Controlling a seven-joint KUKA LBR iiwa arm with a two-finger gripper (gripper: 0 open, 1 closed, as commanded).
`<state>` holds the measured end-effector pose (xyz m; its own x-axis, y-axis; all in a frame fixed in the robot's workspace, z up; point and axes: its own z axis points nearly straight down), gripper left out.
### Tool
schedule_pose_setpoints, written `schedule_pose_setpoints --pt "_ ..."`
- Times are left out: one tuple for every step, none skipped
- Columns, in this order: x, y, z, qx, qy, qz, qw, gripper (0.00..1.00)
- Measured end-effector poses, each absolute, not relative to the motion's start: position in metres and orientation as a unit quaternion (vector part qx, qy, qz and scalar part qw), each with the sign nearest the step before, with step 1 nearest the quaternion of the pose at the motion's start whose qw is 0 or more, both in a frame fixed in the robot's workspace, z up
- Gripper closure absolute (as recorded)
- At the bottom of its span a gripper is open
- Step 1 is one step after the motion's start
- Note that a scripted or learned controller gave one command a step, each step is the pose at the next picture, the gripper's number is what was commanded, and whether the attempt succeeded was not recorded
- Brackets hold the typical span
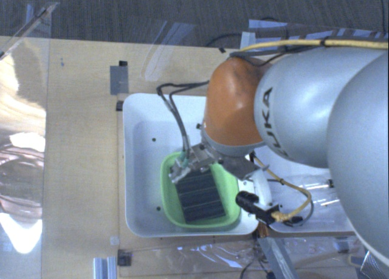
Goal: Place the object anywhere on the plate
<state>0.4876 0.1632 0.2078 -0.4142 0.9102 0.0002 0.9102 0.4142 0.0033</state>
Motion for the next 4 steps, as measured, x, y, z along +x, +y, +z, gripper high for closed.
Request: schedule_pose_setpoints --pt "0.520 0.104 0.208 0.512 0.859 0.0023 0.003 0.00" --pt "0.522 0.105 0.219 0.511 0.859 0.0050 0.005 1.00" --pt "0.522 0.105 0.219 0.511 0.859 0.0049 0.005 0.00" --pt "0.523 0.106 0.231 0.510 0.860 0.0073 0.007 1.00"
